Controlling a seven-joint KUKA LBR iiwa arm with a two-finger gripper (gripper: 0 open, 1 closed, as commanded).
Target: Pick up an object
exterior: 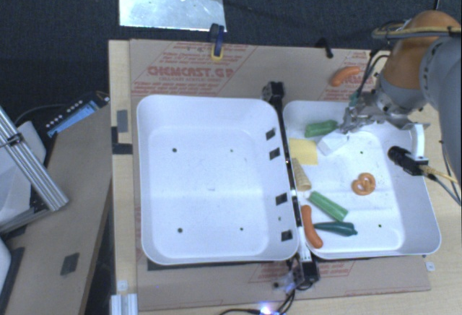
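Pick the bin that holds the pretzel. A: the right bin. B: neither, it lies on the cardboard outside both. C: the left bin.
A: the pretzel lies on the floor of the right bin, near its right side, with the other small items.

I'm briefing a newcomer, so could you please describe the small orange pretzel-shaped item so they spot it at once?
Look in the right-hand shallow white bin, in its middle toward the outer side. The small orange pretzel-shaped piece lies alone on bare white floor there. It is the only looped, holed object; its neighbours are solid green and orange sticks and yellow blocks.
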